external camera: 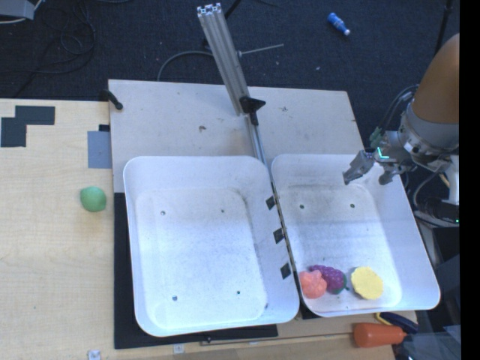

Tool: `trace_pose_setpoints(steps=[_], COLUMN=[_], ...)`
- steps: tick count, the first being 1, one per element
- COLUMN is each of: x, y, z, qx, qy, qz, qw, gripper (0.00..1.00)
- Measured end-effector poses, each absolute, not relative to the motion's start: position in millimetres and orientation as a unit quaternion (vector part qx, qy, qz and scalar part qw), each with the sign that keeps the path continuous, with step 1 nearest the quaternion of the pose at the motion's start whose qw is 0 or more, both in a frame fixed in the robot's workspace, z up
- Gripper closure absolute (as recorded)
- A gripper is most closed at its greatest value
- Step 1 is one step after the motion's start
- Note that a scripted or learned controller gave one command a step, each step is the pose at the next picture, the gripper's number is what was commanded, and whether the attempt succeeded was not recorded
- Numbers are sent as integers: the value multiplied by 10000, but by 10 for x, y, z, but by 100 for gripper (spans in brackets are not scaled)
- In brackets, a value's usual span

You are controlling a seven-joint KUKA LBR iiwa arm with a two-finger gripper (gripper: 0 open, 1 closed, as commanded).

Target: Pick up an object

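Observation:
Three small objects lie close together at the front of the right bin [390, 216]: a salmon-pink lump [313, 283], a purple grape-like cluster [331, 277] and a yellow round piece [367, 283]. My gripper [373, 169] hangs over the far right corner of that bin, well away from them. Its two fingers stand apart, open, with nothing between them.
The left bin [142, 223] sits beside the right one. A green ball [94, 199] rests on the wooden bench to the left. An orange object [377, 334] lies in front of the right bin. A metal rail [229, 58] slants up behind the bins.

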State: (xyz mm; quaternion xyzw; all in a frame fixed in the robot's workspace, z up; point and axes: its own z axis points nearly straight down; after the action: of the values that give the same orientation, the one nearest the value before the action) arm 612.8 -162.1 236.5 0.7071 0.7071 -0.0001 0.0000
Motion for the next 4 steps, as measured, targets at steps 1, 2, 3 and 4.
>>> trace_pose_setpoints(steps=[1, 2, 3, 4], x=[6127, 6205, 6192, 6188], y=[-1621, -1667, -1672, -1665], z=[2365, 1846, 1210, 900], qx=[7071, 7070, 7069, 7069], qy=[7071, 7072, 7073, 7073], qz=[-1, -13, -18, -6], qw=[0, -18, -26, -8], gripper=[0, 0, 0, 0])
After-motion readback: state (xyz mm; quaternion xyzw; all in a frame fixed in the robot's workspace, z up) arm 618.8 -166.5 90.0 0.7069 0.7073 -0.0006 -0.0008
